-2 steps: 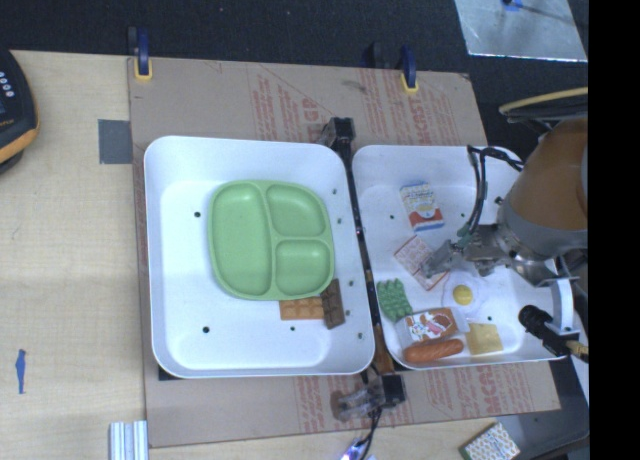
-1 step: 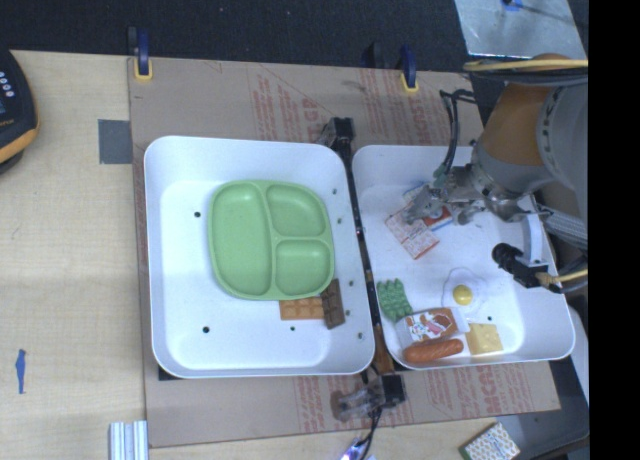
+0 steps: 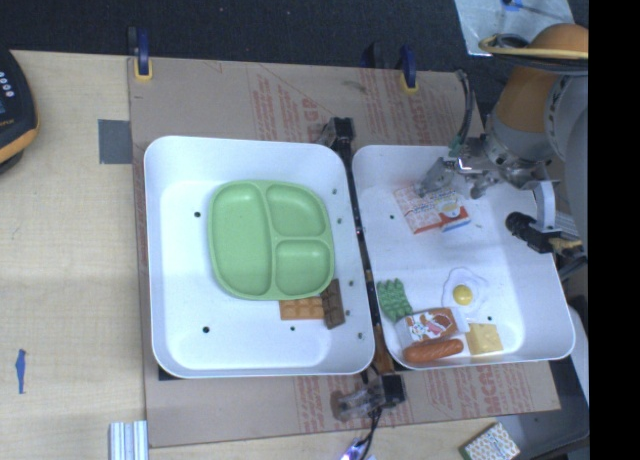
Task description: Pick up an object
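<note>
With the finger state impossible to tell, the gripper (image 3: 447,176) is best lowered squarely onto the white-and-red packet (image 3: 432,208) at upper right.

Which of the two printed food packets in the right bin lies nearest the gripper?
The white packet at the bin's far end, just under the gripper. The other packet lies at the near end, beside the sausage.
</note>
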Robot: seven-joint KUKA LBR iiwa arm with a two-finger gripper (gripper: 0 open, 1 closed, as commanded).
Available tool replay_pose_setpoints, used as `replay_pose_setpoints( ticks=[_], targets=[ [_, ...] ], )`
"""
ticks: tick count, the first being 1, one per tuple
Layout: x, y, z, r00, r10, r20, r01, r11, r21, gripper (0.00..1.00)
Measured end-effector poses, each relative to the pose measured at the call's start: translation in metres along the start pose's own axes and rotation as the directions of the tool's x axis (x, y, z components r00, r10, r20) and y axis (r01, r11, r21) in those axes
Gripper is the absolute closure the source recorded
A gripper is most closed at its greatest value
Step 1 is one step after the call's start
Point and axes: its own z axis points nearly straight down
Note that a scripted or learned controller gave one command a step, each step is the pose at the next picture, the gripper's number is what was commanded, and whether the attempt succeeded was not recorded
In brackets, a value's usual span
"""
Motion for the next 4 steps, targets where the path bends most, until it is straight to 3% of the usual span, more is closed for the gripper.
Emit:
replay_pose_setpoints(
  ticks=[1,2,3,4],
  targets=[
    [-0.016,-0.048,-0.001,1.0,0.004,0.001,-0.004,1.0,-0.003,0.0],
    [-0.006,-0.012,0.0,1.0,0.001,0.002,-0.001,1.0,0.001,0.0],
    [-0.017,-0.051,-0.001,1.0,0.004,0.002,-0.004,1.0,-0.003,0.0],
    [0.007,-0.001,0.0,1.0,0.0,0.002,0.0,1.0,0.0,0.0]
  ],
)
